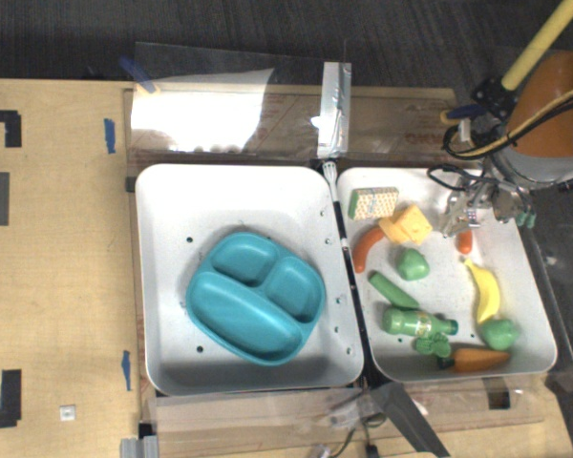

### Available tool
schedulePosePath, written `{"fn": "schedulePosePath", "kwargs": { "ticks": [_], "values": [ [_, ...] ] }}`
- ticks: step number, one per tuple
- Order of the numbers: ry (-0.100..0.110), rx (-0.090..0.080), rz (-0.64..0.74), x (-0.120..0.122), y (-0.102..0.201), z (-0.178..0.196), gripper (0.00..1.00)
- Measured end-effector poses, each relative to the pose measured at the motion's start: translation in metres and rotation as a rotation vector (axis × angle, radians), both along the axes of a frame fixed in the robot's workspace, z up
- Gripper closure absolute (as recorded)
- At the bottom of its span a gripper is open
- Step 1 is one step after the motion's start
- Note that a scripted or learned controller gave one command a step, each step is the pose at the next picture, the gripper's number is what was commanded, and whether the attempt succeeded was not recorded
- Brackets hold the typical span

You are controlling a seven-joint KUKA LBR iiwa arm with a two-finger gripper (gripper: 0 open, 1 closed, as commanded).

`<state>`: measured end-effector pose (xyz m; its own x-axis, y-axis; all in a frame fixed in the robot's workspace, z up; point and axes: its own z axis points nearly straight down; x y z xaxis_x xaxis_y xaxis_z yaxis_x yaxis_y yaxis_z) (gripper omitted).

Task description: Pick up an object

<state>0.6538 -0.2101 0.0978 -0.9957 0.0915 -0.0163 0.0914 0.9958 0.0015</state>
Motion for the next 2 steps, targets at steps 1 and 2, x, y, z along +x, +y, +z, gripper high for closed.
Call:
{"fn": "schedulePosePath", "kwargs": {
  "ticks": [1, 2],
  "values": [
    [0.002, 0.000, 0.000, 0.000, 0.000, -0.001, 0.00],
    [0.009, 0.001, -0.016, -0.005, -0.011, -0.012, 0.00]
  ]
}}
